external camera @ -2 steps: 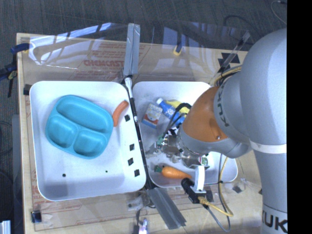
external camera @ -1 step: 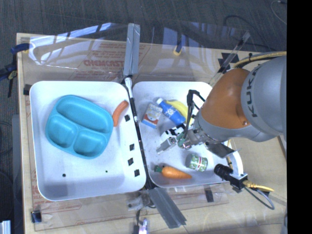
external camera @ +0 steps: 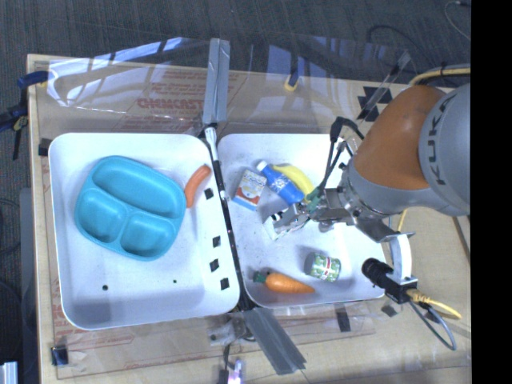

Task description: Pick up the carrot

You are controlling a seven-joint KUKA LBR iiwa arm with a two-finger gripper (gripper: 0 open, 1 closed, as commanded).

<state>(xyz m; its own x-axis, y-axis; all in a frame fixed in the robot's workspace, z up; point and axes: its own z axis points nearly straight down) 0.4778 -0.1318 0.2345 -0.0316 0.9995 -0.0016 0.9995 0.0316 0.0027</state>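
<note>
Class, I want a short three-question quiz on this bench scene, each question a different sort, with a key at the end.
1. True or false: the carrot lies in the same bin as the blue tray.
2. Multiple choice: which thing lies nearest the carrot? A) the green can B) the sausage C) the banana
3. Fill in: the tool hangs over the ____ bin, above the carrot in the picture and not touching it.

Key: 1 false, the carrot is in the right bin and the blue tray in the left bin. 2 A. 3 right.
</note>
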